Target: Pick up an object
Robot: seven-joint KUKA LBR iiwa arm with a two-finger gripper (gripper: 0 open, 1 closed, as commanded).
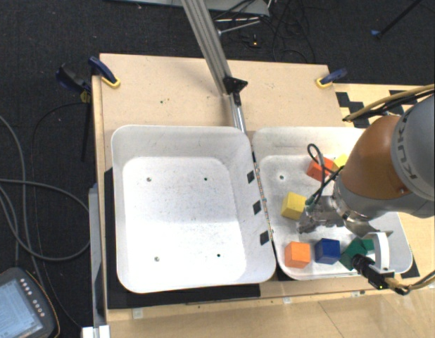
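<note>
Where bin walls curve, matte cubes (293, 205)

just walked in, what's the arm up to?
The arm reaches into the right bin, its gripper low among the blocks, just beside the yellow block. An orange block, blue block and green block lie nearby. Nothing looks held yet.

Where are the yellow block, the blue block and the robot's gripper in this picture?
yellow block (293, 205): camera view, on its top face.
blue block (328, 250): camera view, on its top face.
gripper (309, 222): camera view, at its lower tip, above the right bin.
</note>
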